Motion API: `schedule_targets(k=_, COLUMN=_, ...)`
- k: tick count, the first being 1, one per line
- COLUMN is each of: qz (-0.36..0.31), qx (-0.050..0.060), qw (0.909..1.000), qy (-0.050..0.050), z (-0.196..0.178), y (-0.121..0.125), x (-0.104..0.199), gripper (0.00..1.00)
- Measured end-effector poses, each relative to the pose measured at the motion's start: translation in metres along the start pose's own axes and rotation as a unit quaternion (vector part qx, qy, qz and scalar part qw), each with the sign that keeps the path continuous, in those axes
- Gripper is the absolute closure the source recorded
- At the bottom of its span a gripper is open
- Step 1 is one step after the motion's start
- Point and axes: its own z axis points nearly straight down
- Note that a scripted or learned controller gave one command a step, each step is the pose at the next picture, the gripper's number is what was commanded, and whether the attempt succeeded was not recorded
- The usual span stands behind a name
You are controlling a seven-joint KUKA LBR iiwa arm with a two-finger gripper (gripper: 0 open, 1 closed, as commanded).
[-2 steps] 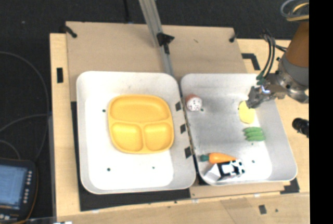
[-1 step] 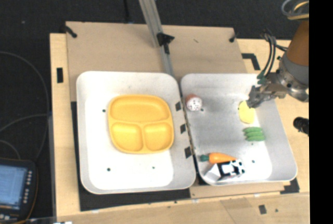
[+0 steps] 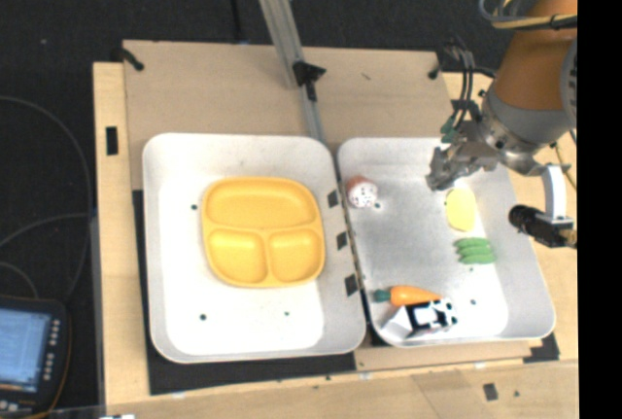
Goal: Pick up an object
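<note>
on the right white bin [image 3: 525, 315] your gripper [image 3: 445, 172], state i cannot tell, hovers beside the yellow lemon-like piece [image 3: 461, 209]; it looks light, smooth, slippery, so grasp its narrow sides.

Bench [image 3: 243, 87]: tan board carrying two white bins side by side, left bin [image 3: 175, 310] and right bin [image 3: 525, 310], edges touching at centre. Left bin holds a yellow three-compartment tray [image 3: 262, 230], lying flat, roughly centred. A grey metal pole [image 3: 277, 9] slants from the top of the view down to the gap between the bins; a black cable [image 3: 58, 130] loops over the dark floor at left, and a handheld screen [image 3: 29, 349] sits at the lower left corner.
</note>
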Motion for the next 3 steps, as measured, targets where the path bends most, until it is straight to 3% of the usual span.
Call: schedule_targets(k=3, qz=0.000, qx=0.000, qw=1.0000, qy=0.000, z=0.013, y=0.017, x=0.157, gripper=1.00)
